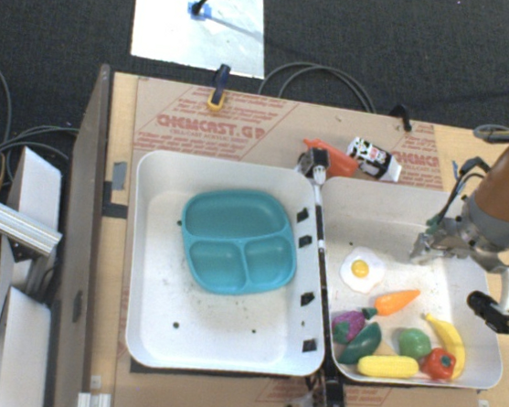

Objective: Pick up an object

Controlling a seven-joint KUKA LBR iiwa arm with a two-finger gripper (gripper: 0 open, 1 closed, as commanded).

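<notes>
The right bin (392,210) holds toy food along its near side: a fried egg (361,269), a carrot (396,302), a banana (447,338), a green fruit (414,342), a red tomato (438,362), a yellow corn cob (388,366), a purple eggplant (346,323) and a dark green vegetable (360,342). My gripper (427,245) hangs over the bin's right middle, to the right of and a little beyond the egg. It is apart from all the toys, and nothing shows in it.
The left bin (151,259) carries a teal divided plate (237,240). Black clips (312,242) run along the wall between the bins. A small bottle (373,159) and an orange tool (327,154) lie on the cardboard behind them.
</notes>
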